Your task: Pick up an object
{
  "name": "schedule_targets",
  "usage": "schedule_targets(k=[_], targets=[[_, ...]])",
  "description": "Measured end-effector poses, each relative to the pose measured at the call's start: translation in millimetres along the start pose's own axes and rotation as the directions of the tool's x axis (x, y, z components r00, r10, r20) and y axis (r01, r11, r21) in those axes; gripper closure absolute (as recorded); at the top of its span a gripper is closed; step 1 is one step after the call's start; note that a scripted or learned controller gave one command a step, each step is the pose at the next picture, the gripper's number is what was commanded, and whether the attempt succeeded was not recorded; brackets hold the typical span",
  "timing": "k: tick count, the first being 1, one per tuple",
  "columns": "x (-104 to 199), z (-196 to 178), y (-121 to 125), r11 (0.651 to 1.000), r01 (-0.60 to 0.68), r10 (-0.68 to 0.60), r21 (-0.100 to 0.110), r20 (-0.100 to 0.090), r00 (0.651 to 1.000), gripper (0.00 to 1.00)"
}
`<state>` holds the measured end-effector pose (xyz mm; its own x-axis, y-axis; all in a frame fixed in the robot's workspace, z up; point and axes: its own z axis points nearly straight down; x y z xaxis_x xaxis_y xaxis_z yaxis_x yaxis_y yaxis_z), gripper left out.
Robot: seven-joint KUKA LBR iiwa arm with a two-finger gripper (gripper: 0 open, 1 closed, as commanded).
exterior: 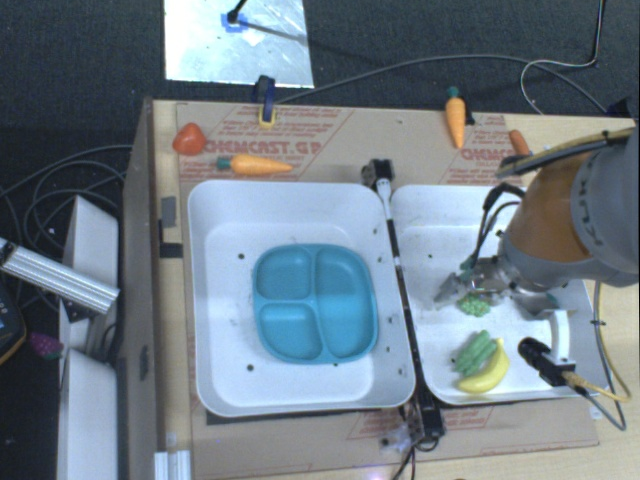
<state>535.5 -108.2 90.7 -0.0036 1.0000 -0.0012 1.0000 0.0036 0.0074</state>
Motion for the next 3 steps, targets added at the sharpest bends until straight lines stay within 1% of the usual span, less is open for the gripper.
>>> schedule_targets(k=[1,2,3], targets=[[-38,6,43,1.0,0.0,0.0,0.003,0.0,1.0,0.0],[-8,6,92,1.0,0.002,-0.002,0.004,-0.001,1.0,0.0],[-9,-5,92,1.0,0.005,-0.005,0.002,0.001,1.0,1.0]])
